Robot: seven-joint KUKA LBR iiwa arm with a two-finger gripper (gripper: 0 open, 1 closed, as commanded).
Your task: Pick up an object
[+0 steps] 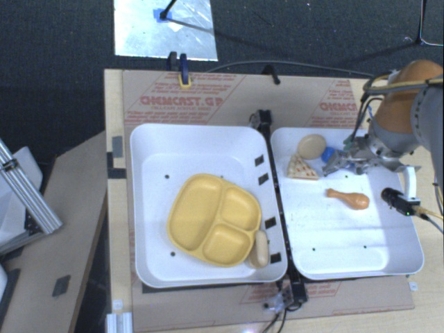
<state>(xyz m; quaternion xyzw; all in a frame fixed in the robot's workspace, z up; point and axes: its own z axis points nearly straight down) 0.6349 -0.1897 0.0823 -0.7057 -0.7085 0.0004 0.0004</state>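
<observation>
Small blue object in right bin, just beside gripper, tan round piece and wedge to its left. Whether between the jaws: unclear; jaw state impossible to tell. Drumstick-shaped toy below.

We read "CHEMCAST GP" in red on the brown protective sheet beneath the bins. It repeats near the right corner, only partly legible to us.

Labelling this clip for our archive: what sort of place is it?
Probably a robotics lab bench: two white bins clamped on protective board, toy food like a drumstick, and a yellow tray.
</observation>
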